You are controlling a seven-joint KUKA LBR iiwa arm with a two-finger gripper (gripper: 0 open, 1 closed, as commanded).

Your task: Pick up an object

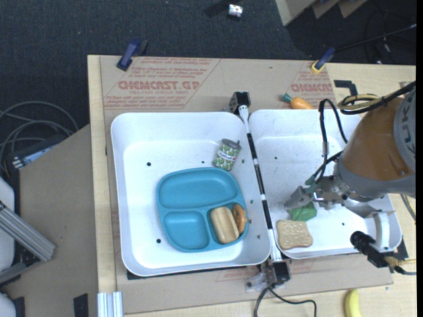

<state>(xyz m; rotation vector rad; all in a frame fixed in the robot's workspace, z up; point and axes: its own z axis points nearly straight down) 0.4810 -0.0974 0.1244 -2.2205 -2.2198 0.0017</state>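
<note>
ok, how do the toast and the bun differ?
The toast is flat, squarish and pale, lying on the right bin floor; the bun is rounder, browner, and sits in a compartment of the blue tray in the left bin. Both look like toy bread.

A robotics lab or test cell rather than a home. The bench [165, 84] is a bare board still covered in printed protective paper, held with clamps [132, 53] at its far edge, and two white bins [125, 177] sit on it over dark carpet [66, 18]. Loose cables [30, 134] lie on the floor at left, and an aluminium rail [26, 233] crosses the lower left corner.
</note>
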